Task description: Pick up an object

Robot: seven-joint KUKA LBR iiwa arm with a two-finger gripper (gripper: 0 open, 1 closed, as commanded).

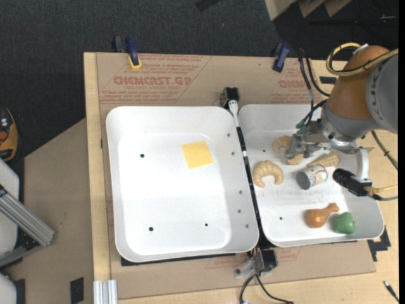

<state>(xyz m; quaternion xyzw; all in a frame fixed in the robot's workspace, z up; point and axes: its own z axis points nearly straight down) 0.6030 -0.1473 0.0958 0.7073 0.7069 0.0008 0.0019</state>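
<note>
Gripper [302, 145] sits low in right bin [278, 230], down among tan pastry-like pieces [283, 144] nr the back; can't tell its state, and nothing looks lifted yet. Croissant [268, 172], small can [312, 178], drumstick [321, 215], green ball [344, 223] lie untouched. Grasp + lift prob still left.

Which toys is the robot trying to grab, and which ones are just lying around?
In the job:
gripper, down in the right bin
small bread pieces right by it

Just lying about:
croissant
little can
chicken leg
green ball
yellow square in the left bin
</note>
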